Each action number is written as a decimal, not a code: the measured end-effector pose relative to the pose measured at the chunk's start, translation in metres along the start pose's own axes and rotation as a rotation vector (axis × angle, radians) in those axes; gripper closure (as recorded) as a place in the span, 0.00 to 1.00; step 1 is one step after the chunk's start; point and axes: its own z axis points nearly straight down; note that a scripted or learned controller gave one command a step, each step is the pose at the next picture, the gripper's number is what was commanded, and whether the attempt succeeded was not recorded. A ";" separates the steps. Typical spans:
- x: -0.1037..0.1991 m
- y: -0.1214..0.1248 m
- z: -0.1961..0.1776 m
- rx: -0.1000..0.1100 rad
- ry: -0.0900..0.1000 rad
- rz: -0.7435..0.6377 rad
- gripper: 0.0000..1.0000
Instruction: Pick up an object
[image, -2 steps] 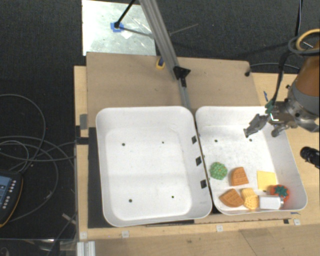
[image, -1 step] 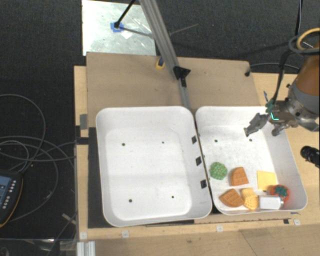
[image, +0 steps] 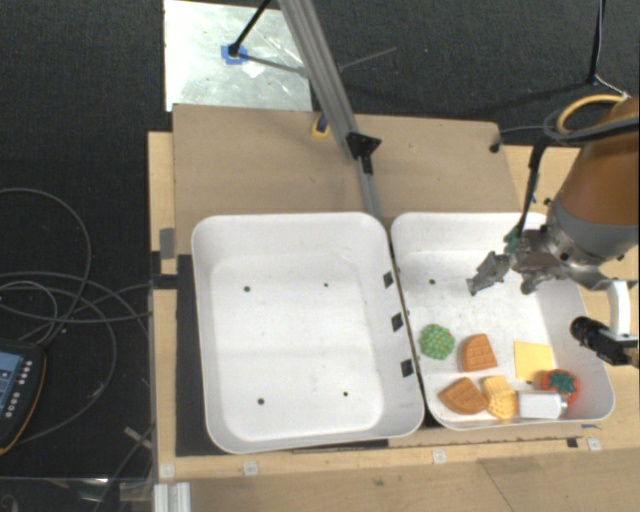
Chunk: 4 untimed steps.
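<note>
Gripper (image: 508, 273), fingers spread and empty, hangs above the right bin (image: 450, 245); a clean pick calls for centring over one item, e.g. the broccoli (image: 436, 341), apart from its neighbours.

I am viewing two bins. The left bin (image: 300, 330) is offering open floor from rim to rim. In the right bin (image: 440, 250), the far half of the floor is lying open, with the gripper (image: 510, 272) hanging over it near the right rim. Toy foods are crowding the near edge: green piece (image: 437, 341), waffle (image: 478, 353), orange wedge (image: 463, 396), yellow square (image: 533, 359), white block (image: 540, 405), with narrow gaps between them.
</note>
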 end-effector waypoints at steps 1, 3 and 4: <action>0.000 -0.003 0.063 0.001 0.000 0.001 0.00; -0.003 -0.006 0.109 -0.008 -0.001 0.000 1.00; 0.005 -0.004 0.061 -0.010 -0.002 -0.004 1.00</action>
